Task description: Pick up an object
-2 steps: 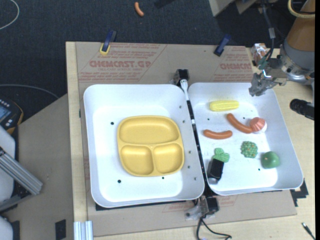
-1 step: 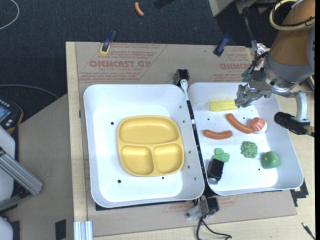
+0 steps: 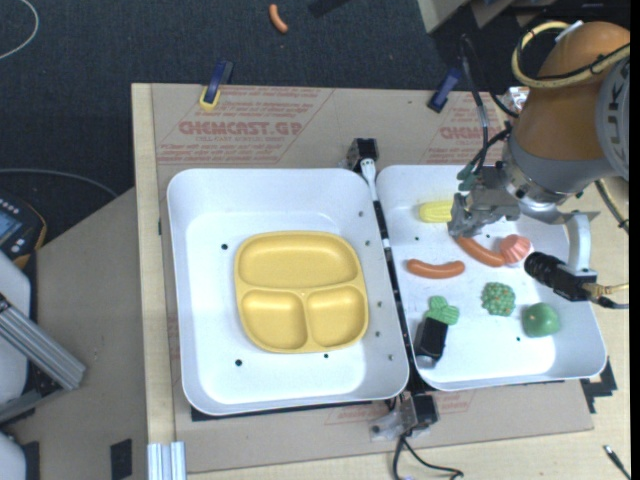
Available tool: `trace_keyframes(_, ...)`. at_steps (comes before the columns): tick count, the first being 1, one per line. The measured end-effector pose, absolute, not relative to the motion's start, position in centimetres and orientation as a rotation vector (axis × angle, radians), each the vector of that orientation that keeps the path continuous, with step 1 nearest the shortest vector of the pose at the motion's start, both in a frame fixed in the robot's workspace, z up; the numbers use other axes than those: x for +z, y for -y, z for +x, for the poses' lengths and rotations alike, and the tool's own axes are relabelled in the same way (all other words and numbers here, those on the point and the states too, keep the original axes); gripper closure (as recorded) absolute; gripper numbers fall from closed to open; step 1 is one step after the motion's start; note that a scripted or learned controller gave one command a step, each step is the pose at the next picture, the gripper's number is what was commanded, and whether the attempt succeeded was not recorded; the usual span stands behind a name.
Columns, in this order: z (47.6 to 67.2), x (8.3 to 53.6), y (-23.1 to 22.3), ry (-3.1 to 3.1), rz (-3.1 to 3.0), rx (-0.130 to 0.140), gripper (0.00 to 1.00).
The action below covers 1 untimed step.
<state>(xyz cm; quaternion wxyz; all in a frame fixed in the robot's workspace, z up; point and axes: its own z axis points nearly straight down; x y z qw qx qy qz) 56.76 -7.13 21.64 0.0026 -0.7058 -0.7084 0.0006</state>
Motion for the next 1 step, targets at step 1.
trace_keyframes(1,55.06,22.60,2.60,2.224,-2.213,0.001,1.00)
